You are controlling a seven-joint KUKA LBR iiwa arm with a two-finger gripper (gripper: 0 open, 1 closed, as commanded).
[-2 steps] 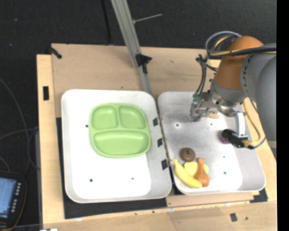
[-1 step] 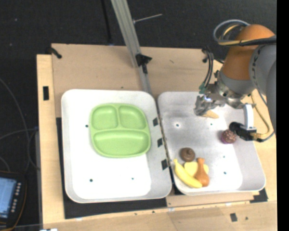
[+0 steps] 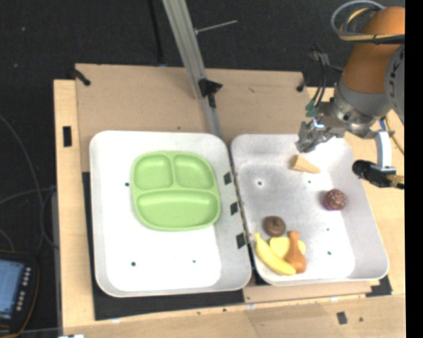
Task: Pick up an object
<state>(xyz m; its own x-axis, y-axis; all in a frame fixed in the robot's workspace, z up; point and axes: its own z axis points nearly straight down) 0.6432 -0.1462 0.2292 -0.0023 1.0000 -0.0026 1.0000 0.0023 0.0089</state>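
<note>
Two shallow white bins [image 3: 162, 277] sit side by side; my grey two-finger gripper [image 3: 309, 141] hovers over the right bin, just above a tan wedge-shaped piece [image 3: 304, 164], grip unclear.

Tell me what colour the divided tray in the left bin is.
Light green; the tray shows plainly in the camera view.

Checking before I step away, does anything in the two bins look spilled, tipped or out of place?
Nothing stands out. The green divided plastic plate lies flat in the left white bin. The tan wedge, dark red ball, brown round piece, yellow banana and orange drumstick-shaped toy all lie inside the right white bin.
</note>
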